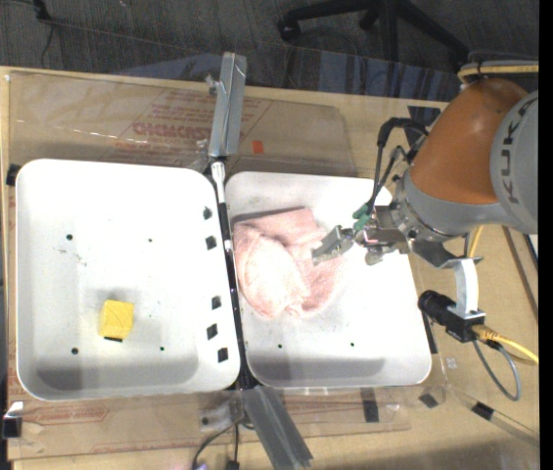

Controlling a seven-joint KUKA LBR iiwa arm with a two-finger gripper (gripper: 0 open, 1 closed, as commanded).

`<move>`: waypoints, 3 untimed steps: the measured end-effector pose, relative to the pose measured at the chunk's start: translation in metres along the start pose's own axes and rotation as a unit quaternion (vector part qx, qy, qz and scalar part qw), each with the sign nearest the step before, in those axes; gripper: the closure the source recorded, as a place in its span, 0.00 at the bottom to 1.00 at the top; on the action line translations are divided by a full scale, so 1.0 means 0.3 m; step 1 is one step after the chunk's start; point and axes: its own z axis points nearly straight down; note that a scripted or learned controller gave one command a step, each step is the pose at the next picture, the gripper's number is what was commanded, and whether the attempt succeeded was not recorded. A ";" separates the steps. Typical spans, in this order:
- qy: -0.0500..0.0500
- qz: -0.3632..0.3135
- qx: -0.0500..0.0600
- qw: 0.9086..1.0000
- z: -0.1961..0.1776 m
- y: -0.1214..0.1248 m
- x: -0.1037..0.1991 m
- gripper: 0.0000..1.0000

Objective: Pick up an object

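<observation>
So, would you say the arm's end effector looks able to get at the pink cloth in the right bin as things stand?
Probably yes. The end effector hangs above the right bin at the pink cloth's right edge, and nothing lies on the cloth or between them.

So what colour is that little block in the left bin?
Yellow; the block shows clearly in the camera view.

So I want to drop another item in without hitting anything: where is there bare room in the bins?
The left bin is bare apart from the yellow block near its front. In the right bin, only the front strip is free; the pink cloth and gripper crowd the middle.
</observation>
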 end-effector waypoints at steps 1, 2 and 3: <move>-0.001 -0.092 -0.004 0.996 0.488 0.079 -0.097 0.00; -0.001 -0.096 -0.004 0.995 0.453 0.081 -0.095 1.00; -0.001 -0.240 -0.004 0.971 0.481 0.068 -0.170 1.00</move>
